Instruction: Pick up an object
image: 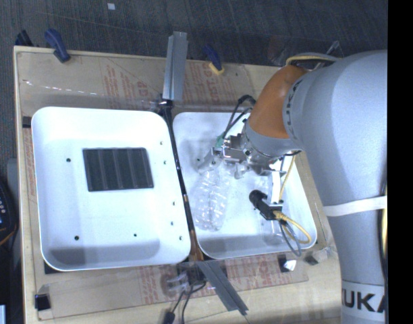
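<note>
The arm [348, 147] reaches into the right bin [193, 130]. The gripper [235, 155] sits low in the bin; its opening cannot be determined. A clear plastic bottle [212, 198] lies just below-left of the gripper, on its side. Judgement: light, thin-walled, slippery, crushable. Grasp across mid-body with moderate force.

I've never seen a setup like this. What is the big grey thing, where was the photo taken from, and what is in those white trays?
The camera looks down at a slant on a bench. The big grey shape is a robot arm reaching in from the right; its gripper hangs low over the right bin. A clear plastic bottle lies in that bin, just below the gripper; I cannot tell whether it is gripped. The left bin has a dark ribbed panel on its floor.
</note>
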